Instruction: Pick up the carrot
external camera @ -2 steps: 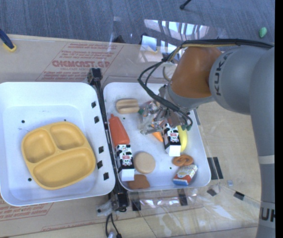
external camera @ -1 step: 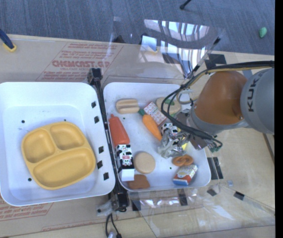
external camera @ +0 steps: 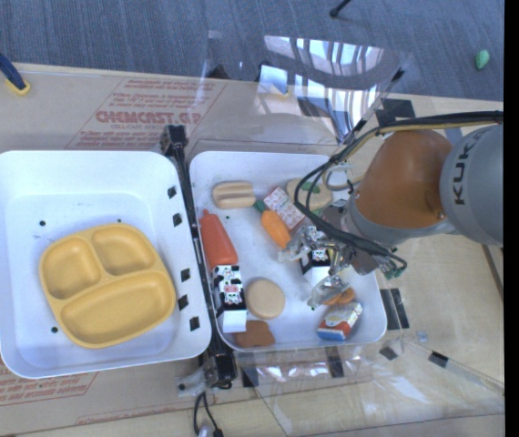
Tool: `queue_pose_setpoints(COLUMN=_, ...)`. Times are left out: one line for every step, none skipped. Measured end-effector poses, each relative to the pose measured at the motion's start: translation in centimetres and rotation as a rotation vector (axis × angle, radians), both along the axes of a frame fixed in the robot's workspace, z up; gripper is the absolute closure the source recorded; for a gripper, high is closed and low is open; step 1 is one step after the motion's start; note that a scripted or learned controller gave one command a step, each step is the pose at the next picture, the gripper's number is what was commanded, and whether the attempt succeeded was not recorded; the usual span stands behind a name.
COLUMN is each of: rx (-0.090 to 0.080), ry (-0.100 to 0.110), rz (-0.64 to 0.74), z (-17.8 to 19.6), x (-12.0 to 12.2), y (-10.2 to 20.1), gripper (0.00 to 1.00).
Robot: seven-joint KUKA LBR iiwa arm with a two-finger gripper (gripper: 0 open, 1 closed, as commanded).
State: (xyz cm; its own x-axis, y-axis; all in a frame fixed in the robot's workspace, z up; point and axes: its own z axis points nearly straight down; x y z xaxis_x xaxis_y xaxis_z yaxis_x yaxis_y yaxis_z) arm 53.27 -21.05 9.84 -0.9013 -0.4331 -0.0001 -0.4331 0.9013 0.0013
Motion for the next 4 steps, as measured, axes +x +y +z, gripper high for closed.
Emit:
queue_pose_setpoints(rx=0.003, ry=-0.007, rz=0.056, z=-0.5, x=6.1, y=5.6, gripper=0.0)
queue_pose_setpoints(rx=-0.002, ry=-0.006, rz=-0.137, z=-0.4, x=8.6, y=0.6, gripper=0.0)
queue_pose_setpoints(rx=0.0, ry=-0.011, rz=-0.13, z=0.7, x=8.8, y=0.9, gripper=1.0)
queue_pose_setpoints(rx=0.001, ry=-0.009, rz=-0.255, z=7.7, x=5.1, y=7.9, gripper=1.0)
